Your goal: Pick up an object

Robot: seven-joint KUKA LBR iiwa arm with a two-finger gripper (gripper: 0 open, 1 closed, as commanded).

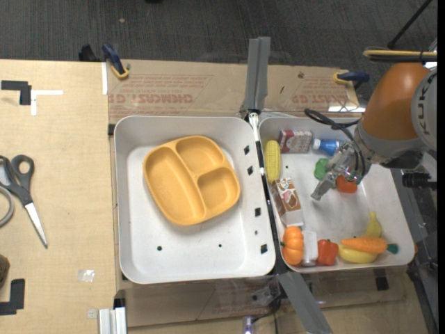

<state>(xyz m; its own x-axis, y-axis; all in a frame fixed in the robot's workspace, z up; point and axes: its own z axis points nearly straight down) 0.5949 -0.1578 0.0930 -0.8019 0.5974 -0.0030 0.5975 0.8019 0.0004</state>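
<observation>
My gripper (328,181) hangs low over the middle of the right bin (396,207), with the arm's orange band up and to its right. Beside it lie a green toy (320,167) on the left and a small red-orange piece (348,184) on the right, partly under the wrist. I see nothing clearly held in it. Also in this bin are a corn cob (272,160), a brown snack packet (287,195), a pink box (297,141), a blue-and-white bottle (327,145), a small pumpkin (293,245), a red can (327,252), a carrot (364,243) and a banana (357,255).
The left bin (139,256) holds a yellow divided plate (192,179). Scissors (25,195) lie on the wooden bench at far left. A grey bar (256,75) stands behind the seam between the bins. The right bin's floor is bare around (341,214).
</observation>
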